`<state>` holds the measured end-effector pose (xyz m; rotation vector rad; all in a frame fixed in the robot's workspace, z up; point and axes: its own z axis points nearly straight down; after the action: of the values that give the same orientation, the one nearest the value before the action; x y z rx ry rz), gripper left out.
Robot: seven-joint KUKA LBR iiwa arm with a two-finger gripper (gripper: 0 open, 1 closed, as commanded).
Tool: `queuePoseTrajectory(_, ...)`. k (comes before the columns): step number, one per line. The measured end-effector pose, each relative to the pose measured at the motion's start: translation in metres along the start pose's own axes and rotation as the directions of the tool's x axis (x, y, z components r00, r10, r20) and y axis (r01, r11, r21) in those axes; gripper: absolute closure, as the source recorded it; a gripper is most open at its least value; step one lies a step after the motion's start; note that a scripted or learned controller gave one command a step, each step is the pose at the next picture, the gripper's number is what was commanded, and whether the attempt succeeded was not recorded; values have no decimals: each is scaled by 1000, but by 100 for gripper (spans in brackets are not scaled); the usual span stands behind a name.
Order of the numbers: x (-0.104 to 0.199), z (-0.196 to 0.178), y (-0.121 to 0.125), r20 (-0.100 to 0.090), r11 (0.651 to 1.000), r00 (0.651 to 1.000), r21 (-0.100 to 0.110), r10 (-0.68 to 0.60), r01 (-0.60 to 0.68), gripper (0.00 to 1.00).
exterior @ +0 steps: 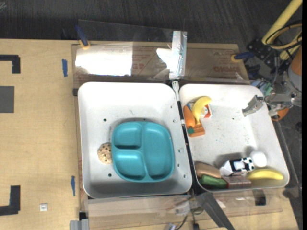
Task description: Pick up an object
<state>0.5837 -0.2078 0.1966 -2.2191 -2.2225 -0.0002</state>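
Note:
My gripper [263, 106] hangs over the upper right edge of the right bin [225, 133], above bare bin floor and apart from every object. In that bin's upper left lie a small yellow banana [202, 102] and an orange block [193, 124], touching each other. Along the bin's front wall sit a larger yellow banana [265, 175], a black-and-white toy [238, 166], a white ball [259, 159], a brown piece [207, 168] and a green piece [214, 180].
The left bin [124, 99] holds a teal divided plate [142, 150] with a cookie [104, 153] at its left side. A clear plastic sheet with a taped post [178, 56] stands behind the bins. Yellow cables [283, 18] run at the upper right.

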Motion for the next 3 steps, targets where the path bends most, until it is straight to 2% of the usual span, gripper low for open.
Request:
queuePoseTrajectory(1,26,41,-82,-2,970,970,2,-242,242,0)
queuePoseTrajectory(2,78,109,-102,4,981,981,-7,-194,194,0)
queuePoseTrajectory(3,78,98,-100,6,981,981,-14,-193,193,100)
